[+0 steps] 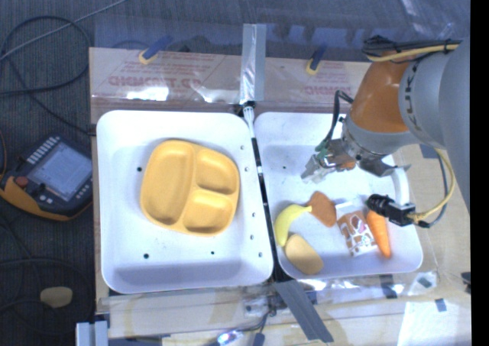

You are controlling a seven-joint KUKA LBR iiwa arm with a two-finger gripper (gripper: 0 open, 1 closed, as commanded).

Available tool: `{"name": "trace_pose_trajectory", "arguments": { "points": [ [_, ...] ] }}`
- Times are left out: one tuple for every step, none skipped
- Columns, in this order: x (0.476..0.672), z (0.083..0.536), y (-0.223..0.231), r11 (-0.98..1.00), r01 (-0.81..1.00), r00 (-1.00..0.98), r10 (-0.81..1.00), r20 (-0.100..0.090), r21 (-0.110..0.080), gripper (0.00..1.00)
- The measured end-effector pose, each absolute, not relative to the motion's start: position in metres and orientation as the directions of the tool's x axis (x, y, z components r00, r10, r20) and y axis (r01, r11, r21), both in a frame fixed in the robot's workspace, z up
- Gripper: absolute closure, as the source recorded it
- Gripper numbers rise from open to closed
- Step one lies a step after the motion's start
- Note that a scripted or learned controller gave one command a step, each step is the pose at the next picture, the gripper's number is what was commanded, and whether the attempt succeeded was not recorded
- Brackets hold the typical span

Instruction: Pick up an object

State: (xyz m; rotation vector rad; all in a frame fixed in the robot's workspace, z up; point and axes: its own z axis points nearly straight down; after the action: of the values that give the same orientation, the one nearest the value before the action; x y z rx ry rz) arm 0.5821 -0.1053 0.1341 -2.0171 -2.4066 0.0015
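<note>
Arm reaches in from right over right bin (284,155). Gripper (317,167) hangs above bare upper floor of that bin; jaws' state cannot be told, nothing visible between them. Objects crowd bin's lower part: banana (284,222), tan rounded piece (304,254) touching it, orange-brown piece (324,208), small printed carton (356,232), carrot (380,234) beside carton. Left bin (114,260) holds yellow 3-compartment plate (189,186). Pendant (50,176) lies left of worktop.
</note>
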Motion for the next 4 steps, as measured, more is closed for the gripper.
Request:
{"name": "trace_pose_trajectory", "arguments": {
  "points": [
    [0.582, 0.134, -0.105, 0.175, 0.985, -0.175, 0.985, 0.001, -0.002, 0.0],
    [0.516, 0.092, -0.108, 0.166, 0.986, -0.166, 0.986, -0.004, 0.009, 0.0],
    [0.518, 0.101, -0.108, 0.166, 0.986, -0.166, 0.986, -0.004, 0.012, 1.0],
    [0.545, 0.216, -0.057, 0.073, 0.997, -0.073, 0.997, -0.002, -0.002, 1.0]
  ]
}}
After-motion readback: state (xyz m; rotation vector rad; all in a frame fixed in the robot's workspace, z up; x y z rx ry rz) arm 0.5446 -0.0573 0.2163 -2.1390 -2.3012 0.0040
